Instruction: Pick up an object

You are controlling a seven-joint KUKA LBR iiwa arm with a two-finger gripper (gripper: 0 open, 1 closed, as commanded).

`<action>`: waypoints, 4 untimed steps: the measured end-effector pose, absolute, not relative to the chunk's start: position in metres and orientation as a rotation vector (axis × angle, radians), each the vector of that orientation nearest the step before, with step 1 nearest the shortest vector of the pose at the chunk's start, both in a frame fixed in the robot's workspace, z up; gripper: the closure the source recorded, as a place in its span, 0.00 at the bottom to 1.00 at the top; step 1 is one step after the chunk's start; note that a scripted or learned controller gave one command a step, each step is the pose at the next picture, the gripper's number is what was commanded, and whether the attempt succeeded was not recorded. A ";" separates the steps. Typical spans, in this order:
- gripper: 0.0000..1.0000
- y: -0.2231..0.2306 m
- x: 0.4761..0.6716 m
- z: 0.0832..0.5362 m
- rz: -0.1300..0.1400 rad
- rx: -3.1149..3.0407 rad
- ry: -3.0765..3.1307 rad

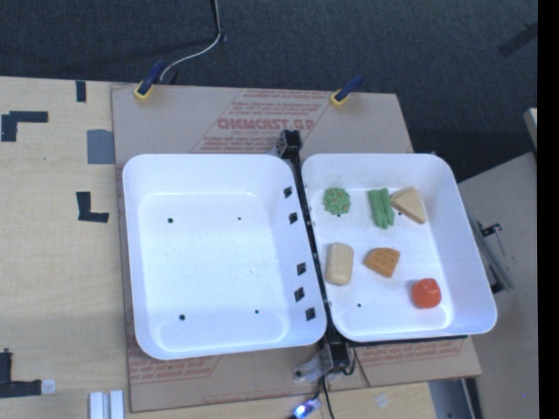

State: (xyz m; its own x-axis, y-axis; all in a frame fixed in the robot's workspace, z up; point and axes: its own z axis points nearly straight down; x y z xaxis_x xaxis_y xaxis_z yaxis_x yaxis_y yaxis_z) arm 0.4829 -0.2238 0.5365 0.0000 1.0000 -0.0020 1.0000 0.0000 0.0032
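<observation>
Six small pieces, among them a red one [426,293] near and a green round one [336,202] far, were laid well apart in the right bin [463,234], presumably for clean single grasps; end effector state could not be told.

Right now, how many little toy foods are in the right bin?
5: green broccoli, green bean, tan wedge, beige bread piece, orange chunk... plus red tomato, so 6.

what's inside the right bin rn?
Right bin holds six items: green round piece, green stick, tan wedge, beige block, orange chunk, red piece. Nothing covered.
</observation>
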 end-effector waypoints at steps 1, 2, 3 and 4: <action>0.00 -0.223 0.494 0.476 -0.005 2.224 2.226; 0.00 -0.200 0.484 0.520 0.003 2.215 2.221; 0.00 -0.225 0.484 0.476 -0.005 2.225 2.221; 0.00 -0.206 0.484 0.511 0.002 2.216 2.221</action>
State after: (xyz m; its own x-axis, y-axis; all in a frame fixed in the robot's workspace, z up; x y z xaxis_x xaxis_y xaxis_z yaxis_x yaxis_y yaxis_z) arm 0.4842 -0.2064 0.5110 -0.0021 1.0000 -0.0018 1.0000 0.0022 0.0035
